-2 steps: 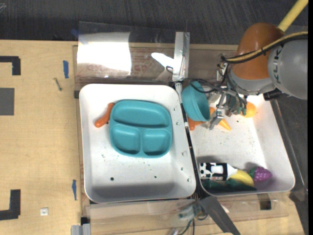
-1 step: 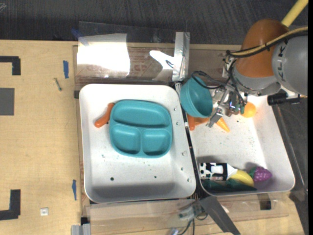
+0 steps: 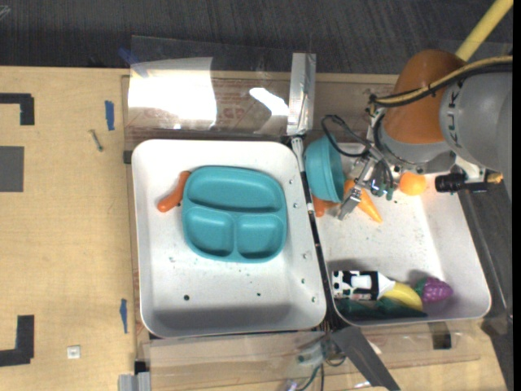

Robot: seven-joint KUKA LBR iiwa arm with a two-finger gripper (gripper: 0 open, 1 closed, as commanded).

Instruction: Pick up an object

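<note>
Nearest the camera, along the lower edge of the right-hand white bin (image 3: 456, 243), lies a row of small toys: a black-and-white patterned block (image 3: 356, 283), a yellow banana-shaped piece (image 3: 400, 296) and a purple grape-like cluster (image 3: 436, 291). They lie close together, the yellow piece touching the purple one.

Upper centre-right of the frame holds the end effector (image 3: 352, 204), lowered into the right bin near its upper left corner. How far it is open cannot be judged from this view. No object is visibly held.

Items close to the end effector:
- a teal round bowl-like dish (image 3: 323, 169), tilted on edge against the bin's left wall;
- an orange carrot-shaped toy (image 3: 370, 208), just right of the tip;
- a small orange piece (image 3: 319, 208) at the foot of the wall;
- an orange ball-like fruit (image 3: 413, 183), further right.

The left-hand white bin (image 3: 155, 292) holds a teal three-compartment plate (image 3: 234, 212) with an orange sausage-shaped toy (image 3: 172, 194) against its upper left rim.

Handling assessment: the carrot-shaped toy appears to be the likely target. It is probably light, rigid plastic with a smooth, tapering surface, so it may slip. Grip across the thicker end, square to its long axis.
</note>
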